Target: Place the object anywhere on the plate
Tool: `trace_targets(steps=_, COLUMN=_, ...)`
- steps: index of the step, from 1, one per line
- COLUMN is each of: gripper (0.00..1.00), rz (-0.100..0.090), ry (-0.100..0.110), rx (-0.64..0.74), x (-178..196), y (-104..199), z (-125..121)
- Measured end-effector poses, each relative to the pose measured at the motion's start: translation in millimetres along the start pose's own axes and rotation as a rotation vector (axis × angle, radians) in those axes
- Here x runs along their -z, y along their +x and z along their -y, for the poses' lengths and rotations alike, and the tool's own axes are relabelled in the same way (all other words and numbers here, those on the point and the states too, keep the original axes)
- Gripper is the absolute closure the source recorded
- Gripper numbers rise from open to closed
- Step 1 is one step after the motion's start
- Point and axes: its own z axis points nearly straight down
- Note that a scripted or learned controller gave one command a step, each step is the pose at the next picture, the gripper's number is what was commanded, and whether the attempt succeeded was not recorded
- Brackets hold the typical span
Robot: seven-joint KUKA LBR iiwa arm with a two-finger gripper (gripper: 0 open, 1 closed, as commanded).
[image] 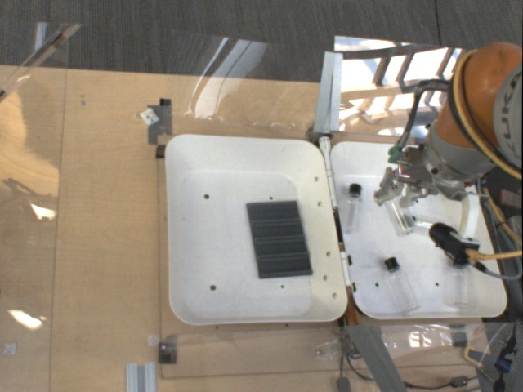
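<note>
Plate (279, 238), dark and ribbed, lies mid left bin (188, 219) with nothing on it; placing not yet done. Candidate objects, clear vials with black caps (354, 191), rest in right bin (368, 292), right of plate. Gripper (399, 193) hovers over that bin; finger state: cannot tell. Pick and transfer remain

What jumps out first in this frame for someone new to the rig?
The dark grey ribbed rectangular plate lying in the middle of the left white bin draws the eye first. Next is the grey arm with the orange band reaching in from the right, its gripper over the right white bin. There, small clear vials with black caps lie scattered.
</note>
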Motion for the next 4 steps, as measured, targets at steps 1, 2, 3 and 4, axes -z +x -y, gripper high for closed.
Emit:
trace_targets(steps=1, gripper=1.00, rz=0.000, ry=0.004, rx=-0.047, x=-37, y=64, z=25)
trace_targets(steps=2, gripper=1.00, rz=-0.001, ry=0.003, rx=-0.105, x=-37, y=147, z=46)
trace_targets(steps=3, gripper=1.00, rz=-0.002, ry=0.003, rx=0.555, x=-36, y=173, z=84)
trace_targets(steps=4, gripper=1.00, rz=-0.003, ry=0.001, rx=0.491, x=-33, y=254, z=101)
